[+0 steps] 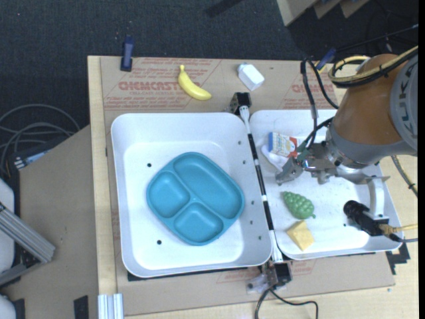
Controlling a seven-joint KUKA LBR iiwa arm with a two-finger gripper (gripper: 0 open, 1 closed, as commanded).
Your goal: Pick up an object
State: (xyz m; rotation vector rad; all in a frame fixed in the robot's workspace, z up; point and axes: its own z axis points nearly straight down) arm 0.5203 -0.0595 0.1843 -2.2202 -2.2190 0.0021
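Gripper (292,169): low over the right bin (329,241), in its left half and close to the wall shared with the other bin. Nothing can be seen in its grasp.
Gripper opening: cannot be told from this slanted view.
Arm (372,111): comes in from the right, its orange band over the bin's upper right part.
Packet (281,143): white with red and blue print. It lies on the bin floor just beyond the gripper, toward the top of the view, and is the nearest thing to it; whether they touch is unclear.
Green bumpy piece (298,205): on the floor near the gripper, toward the bottom of the view and apart from it.
Yellow block (300,235): further down still, just beside the green bumpy piece and close to the bin's lower left corner.
Left bin (133,171): holds a blue divided plate (194,197), lying flat near its middle.
Bench (159,78): above the bins lie a banana (192,86), a small white box (251,76) and a dark blue item (127,53), all well apart from the gripper.
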